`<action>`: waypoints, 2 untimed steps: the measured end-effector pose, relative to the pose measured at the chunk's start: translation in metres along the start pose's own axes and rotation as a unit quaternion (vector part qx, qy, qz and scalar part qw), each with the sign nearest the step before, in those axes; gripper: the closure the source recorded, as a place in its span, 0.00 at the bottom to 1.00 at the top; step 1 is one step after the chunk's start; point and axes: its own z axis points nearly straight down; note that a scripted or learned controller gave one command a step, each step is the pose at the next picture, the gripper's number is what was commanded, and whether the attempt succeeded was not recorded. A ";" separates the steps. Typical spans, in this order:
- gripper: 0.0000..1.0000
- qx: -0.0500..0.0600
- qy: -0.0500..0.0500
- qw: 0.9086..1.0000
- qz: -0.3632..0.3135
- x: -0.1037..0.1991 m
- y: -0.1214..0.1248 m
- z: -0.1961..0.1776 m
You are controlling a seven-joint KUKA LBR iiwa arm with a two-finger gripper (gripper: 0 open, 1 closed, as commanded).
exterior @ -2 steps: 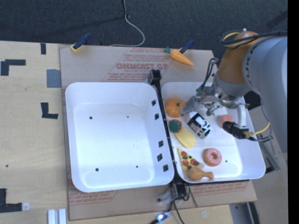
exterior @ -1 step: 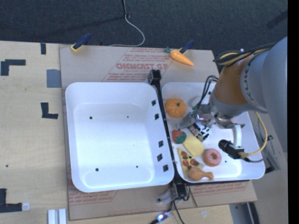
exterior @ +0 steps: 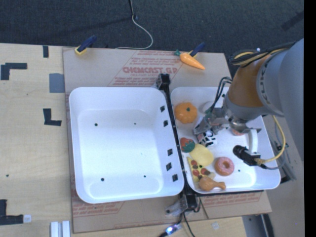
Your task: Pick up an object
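Left shallow white plastic bin (exterior: 79, 132): open floor across the frame's centre-left, nothing standing in it. Right shallow white plastic bin (exterior: 269, 179): crowded along its left half by round orange pumpkin toy (exterior: 186, 112), pale yellow rounded toy (exterior: 201, 155), pink ring doughnut (exterior: 224, 166) and tan drumstick (exterior: 211, 184); grey-and-orange arm (exterior: 252, 90) overhangs upper right.

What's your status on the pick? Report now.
Gripper low in right white bin, over black-and-white toy. Grasp unconfirmed. Orange pumpkin, yellow lemon crowd close.

gripper (exterior: 206, 130) low in R bin (exterior: 256, 181) | over b/w toy (exterior: 209, 140) | pumpkin (exterior: 186, 112) nearby
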 end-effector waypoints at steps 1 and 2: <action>1.00 0.000 0.003 1.000 -0.004 0.069 0.064 -0.090; 1.00 0.005 0.004 1.000 -0.003 0.130 0.055 -0.106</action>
